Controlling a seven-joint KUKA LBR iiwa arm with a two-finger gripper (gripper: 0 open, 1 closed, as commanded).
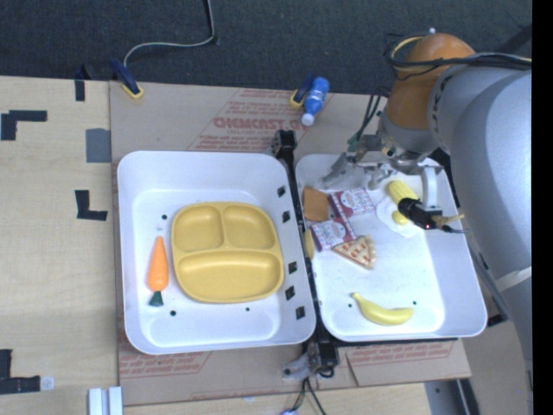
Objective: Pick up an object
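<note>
Hand (pixel 361 169) hangs low over the back of the right bin (pixel 458 309), with the arm coming in from the right. Can't tell if the hand is wide or narrow, since the wrist hides it, and nothing is visibly held.

Nothing has been picked yet. The likely targets are clustered right under and in front of the hand:
- a red-and-white packet (pixel 352 202)
- a slice of toast (pixel 315 203) just beside it, near the bin's left wall
- a second packet (pixel 327 233)
- a pizza slice (pixel 357 252) touching or nearly touching that packet

A banana (pixel 383 311) lies alone near the front, well apart, and looks like the easier grab. The clutter at the back risks a pinch on two things at once.

The left bin (pixel 130 232) holds a yellow divided plate (pixel 229 253) with a carrot (pixel 157 266) beside it, far from the hand and probably not this try's target. A blue bottle (pixel 313 98) sits on the counter (pixel 52 232) behind the bins.
</note>
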